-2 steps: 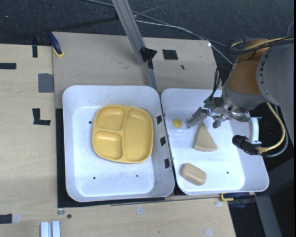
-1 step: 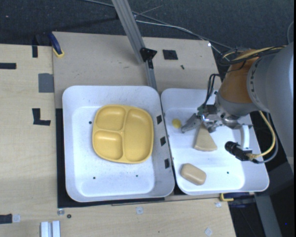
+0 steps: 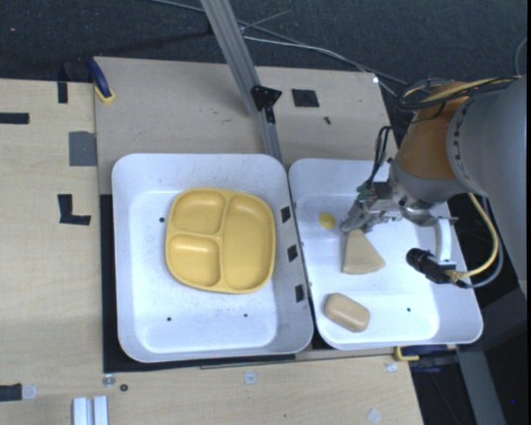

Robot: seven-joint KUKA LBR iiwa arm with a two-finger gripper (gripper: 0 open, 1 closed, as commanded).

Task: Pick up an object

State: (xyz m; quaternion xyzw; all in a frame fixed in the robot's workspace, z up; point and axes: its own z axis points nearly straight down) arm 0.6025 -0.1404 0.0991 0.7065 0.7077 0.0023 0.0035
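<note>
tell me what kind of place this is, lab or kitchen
Most likely a robotics lab bench, not a kitchen: a grey arm reaches over two white bins, black tape marks dot the wooden bench, and loose cables trail beside it.

even overhead light, soft, slightly blurry

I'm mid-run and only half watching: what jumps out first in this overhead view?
The big yellow divided plate lying in the left bin catches the eye first. In the right bin, the gripper is down at the top of a tan wedge, with a small yellow piece just to its left and a tan rounded block nearer the front edge.
</note>
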